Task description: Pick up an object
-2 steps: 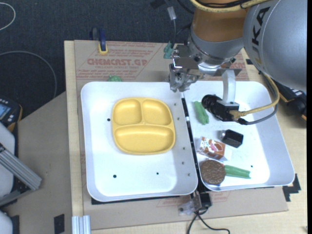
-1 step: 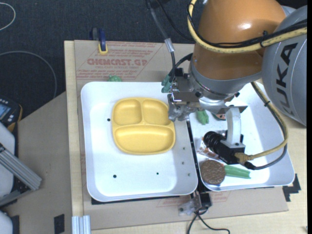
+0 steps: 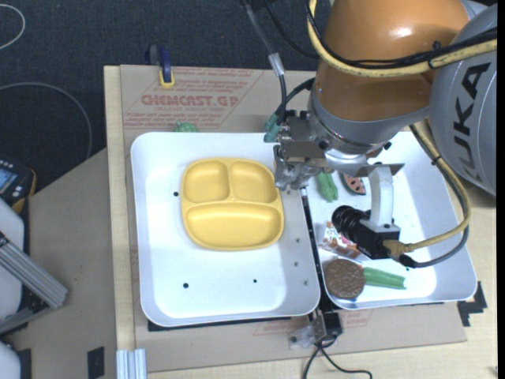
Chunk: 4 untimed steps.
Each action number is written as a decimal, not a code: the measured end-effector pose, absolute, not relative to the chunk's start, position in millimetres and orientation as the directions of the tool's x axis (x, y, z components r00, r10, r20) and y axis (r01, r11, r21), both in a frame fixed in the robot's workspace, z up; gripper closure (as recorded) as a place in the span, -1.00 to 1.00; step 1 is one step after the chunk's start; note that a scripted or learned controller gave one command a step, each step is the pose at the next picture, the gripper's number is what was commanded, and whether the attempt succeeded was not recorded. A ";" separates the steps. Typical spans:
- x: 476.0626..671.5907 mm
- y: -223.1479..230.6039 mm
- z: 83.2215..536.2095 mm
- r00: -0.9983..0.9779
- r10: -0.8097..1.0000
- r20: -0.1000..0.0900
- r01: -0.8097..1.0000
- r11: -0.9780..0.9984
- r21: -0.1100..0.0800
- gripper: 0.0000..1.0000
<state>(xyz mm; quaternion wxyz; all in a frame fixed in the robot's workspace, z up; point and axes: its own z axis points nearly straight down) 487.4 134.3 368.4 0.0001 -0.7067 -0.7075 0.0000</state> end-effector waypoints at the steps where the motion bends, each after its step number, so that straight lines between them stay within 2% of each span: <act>1: 487.9 134.8 378.6 -0.002 1.000 0.000 1.000 0.002 0.002 1.00; 2: 478.4 71.8 335.9 0.007 1.000 -0.002 1.000 -0.007 -0.007 1.00; 3: 480.2 96.3 425.2 -0.003 1.000 0.003 1.000 0.003 0.012 1.00; 4: 480.0 95.8 430.8 -0.001 1.000 0.000 1.000 0.001 0.004 1.00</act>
